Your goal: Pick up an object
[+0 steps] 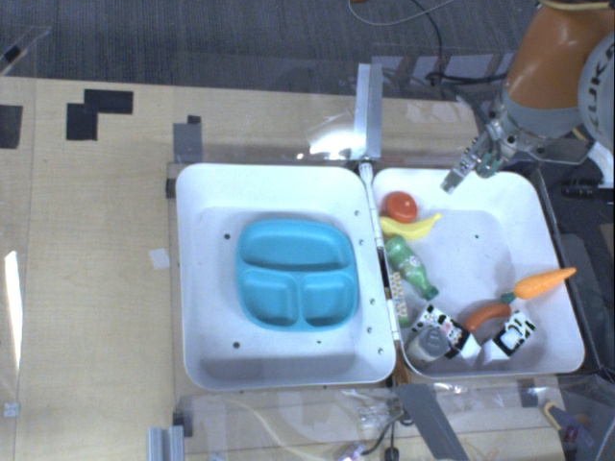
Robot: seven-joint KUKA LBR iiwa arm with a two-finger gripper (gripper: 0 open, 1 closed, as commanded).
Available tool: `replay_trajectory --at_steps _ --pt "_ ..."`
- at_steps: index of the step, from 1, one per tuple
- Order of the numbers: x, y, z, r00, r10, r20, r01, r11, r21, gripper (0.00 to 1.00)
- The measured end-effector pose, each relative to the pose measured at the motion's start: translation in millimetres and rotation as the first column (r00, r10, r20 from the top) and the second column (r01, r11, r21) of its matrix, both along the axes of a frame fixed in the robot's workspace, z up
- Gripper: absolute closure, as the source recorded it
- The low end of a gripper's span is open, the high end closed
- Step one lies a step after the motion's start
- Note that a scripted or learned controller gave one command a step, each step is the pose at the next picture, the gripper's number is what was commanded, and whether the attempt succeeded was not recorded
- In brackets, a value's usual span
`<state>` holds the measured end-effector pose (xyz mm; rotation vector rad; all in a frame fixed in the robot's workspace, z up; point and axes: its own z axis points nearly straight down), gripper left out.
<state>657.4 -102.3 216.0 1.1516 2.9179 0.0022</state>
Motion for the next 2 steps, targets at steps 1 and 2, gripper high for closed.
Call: replay_trajectory --at_steps 1,2 --pt "-91 6 -47 0.987 -0.159 -0.004 0.159 0.987 0.001 1.0" --pt "-119 -74 8 0.957 -0.291 0.001 0.291 0.957 -0.001 1.0"
